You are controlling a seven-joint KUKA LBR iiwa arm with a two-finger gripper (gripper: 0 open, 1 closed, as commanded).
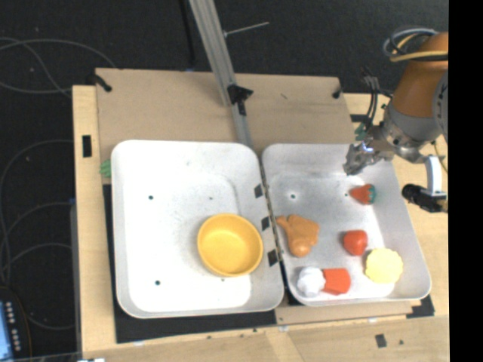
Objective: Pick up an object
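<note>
A: Where's the gripper [358, 159]?

B: Upper right of the frame, over the top edge of the right bin [317, 164]. Arm [419, 89] comes in from the right. Can't tell the jaw state, the tip is a dark blob at this angle. Nothing visibly in it.

A: Candidates?

B: All in the right bin. Small red piece with a green end [363, 194] sits just below the gripper, closest by far. Below that a red tomato-like thing [355, 241], a pale yellow disc [383, 265] at lower right, an orange-red block [337, 280] touching a white ball [309, 280] along the bottom edge, and a tan lumpy item [299, 234] against the divider. Left bin [151, 179] has a yellow bowl [229, 244], lower middle of the frame.

A: Risks?

B: My read: the red piece is small and rounded, so an off-centre close probably squirts it sideways. It's also near the bin's right wall, so a finger could catch the rim on descent. Block and ball touch each other; going for one likely nudges the other or pinches both. The bowl looks too wide unless gripped by the rim.

A: Pick?

B: Red piece, straight down, centred.
</note>
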